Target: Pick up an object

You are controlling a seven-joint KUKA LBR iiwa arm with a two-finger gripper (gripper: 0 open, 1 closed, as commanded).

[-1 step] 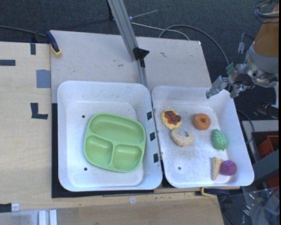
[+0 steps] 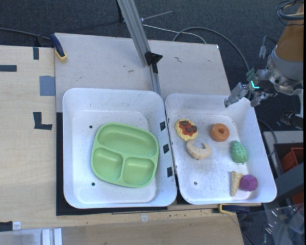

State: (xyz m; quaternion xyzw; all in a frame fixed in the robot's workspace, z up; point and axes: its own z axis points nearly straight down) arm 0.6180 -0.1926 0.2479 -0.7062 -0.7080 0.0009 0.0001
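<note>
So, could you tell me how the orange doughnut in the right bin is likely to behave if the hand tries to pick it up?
The orange doughnut looks like a small toy, so probably light and rigid. It lies flat, so it should not roll. Its rounded ring may slip from the fingers unless one goes through the hole. It lies apart from the pizza slice, leaving some room.

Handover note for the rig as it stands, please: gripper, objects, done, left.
Gripper: over the right bin's top right corner, holding nothing; jaws state unclear.
Right bin: pizza toy, orange donut, beige ring, green toy, ice cream cone with purple scoop.
Left bin: green divided plate.
Done: nothing picked.
Left: descend, grasp one object, lift. The orange donut lies closest.
</note>
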